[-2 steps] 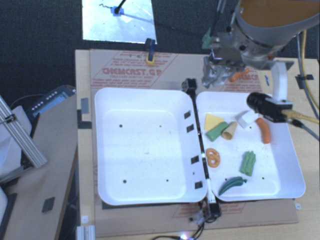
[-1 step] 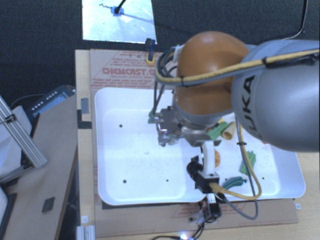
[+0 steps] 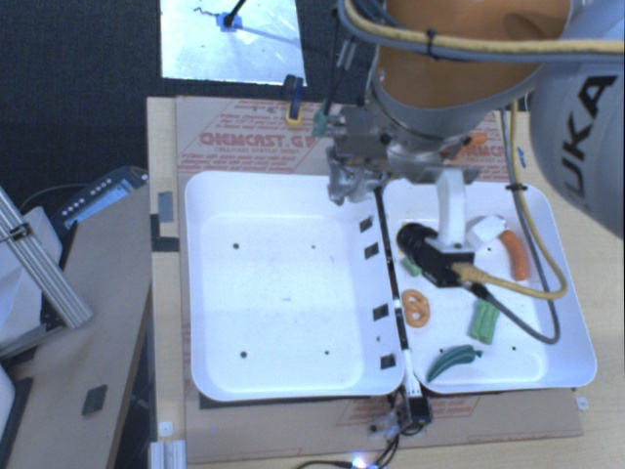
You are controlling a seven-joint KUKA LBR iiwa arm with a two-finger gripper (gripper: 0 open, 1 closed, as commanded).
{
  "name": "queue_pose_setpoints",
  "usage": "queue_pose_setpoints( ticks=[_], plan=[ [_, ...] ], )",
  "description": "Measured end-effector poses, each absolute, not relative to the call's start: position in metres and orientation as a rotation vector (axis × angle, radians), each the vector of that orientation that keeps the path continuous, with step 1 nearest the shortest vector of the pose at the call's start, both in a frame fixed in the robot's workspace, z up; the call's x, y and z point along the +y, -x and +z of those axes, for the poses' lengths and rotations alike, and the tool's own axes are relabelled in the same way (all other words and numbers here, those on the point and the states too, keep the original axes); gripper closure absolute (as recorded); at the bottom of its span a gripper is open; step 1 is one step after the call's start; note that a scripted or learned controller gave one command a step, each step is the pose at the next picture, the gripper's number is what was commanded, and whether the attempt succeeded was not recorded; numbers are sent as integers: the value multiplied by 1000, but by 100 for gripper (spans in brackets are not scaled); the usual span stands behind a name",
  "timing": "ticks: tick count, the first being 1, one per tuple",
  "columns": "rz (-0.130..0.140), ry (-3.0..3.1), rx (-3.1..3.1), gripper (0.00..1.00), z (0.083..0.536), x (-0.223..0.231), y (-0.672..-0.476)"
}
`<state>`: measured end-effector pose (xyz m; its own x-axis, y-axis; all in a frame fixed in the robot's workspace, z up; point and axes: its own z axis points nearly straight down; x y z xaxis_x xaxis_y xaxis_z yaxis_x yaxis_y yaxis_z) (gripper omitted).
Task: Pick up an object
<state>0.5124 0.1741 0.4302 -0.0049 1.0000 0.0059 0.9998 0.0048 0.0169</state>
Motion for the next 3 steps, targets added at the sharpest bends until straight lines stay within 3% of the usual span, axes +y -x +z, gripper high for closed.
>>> queue_pose_setpoints(
  ticks=[1,2,3],
  plan=[
    [-9,-2214,2235,100,344,224,-484],
    [29,-2210,2222,100,496,220,-517],
    [-17,-2218,2232,100,374,235,-501]
  ],
)
